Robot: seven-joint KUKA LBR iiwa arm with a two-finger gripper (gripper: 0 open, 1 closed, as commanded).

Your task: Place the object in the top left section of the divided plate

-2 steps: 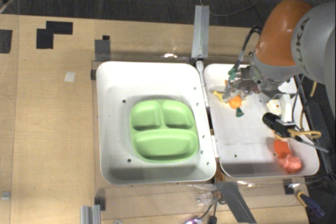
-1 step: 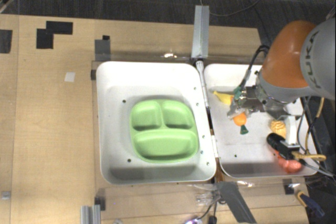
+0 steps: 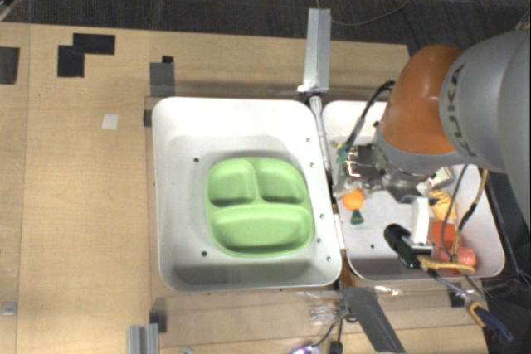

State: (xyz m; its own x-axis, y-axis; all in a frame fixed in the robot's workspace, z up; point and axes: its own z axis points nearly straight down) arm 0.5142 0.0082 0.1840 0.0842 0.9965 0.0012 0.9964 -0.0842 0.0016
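Note:
A green divided plate lies in the left white bin, with two small sections at the top and one wide section below. Its top left section holds nothing. My gripper hangs over the left side of the right bin, close to the wall between the bins. A small orange object with a green end sits right under the gripper. Whether the object is held or just lies on the bin floor is not visible.
Several small toys lie at the right side of the right bin: a yellow one, an orange-red one and a pink one. The arm's grey and orange body covers much of that bin.

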